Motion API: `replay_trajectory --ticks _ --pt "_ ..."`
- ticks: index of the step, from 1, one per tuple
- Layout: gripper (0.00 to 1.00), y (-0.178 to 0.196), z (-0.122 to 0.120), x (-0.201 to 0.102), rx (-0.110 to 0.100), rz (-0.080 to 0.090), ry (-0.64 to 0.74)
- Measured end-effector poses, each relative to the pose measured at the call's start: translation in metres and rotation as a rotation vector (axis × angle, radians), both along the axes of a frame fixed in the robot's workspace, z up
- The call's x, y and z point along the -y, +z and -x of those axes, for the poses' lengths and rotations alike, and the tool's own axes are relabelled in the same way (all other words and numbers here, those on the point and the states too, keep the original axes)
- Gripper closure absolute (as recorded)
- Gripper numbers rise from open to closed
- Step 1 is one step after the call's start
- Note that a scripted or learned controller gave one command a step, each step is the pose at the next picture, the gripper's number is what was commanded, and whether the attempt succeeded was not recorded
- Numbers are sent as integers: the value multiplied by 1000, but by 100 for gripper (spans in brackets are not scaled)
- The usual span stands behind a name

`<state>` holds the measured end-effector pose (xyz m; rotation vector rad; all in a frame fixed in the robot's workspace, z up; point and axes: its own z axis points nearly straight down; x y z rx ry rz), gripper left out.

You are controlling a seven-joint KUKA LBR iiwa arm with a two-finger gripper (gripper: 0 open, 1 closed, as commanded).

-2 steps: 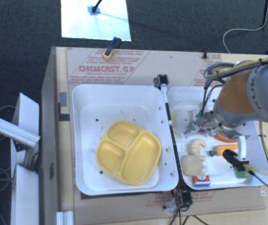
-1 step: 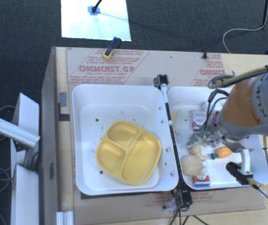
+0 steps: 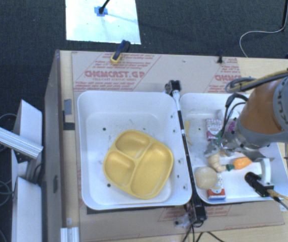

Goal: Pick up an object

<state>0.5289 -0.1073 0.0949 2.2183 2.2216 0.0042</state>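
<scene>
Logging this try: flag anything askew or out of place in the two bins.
The yellow divided plate sits skewed in the left bin, one edge riding up the front wall. In the right bin, small items crowd under the arm; nothing looks spilled.

Printed in red across the brown bench sheet [image 3: 134,69], well beyond the fingers toward the far edge: "CHEMCAST GP", with smaller red lines above and below, too fine to read. Repeated at a slant on the same sheet behind the right bin [image 3: 199,105], letters only partly legible. Red print also on a small carton [image 3: 216,193] just in front of the fingers, and on a packet [image 3: 213,129] beside them, both unreadable.
</scene>
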Motion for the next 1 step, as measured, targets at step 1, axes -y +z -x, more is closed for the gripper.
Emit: replay_trajectory --ticks 1 --pt "100 90 -3 -75 0 0 2"
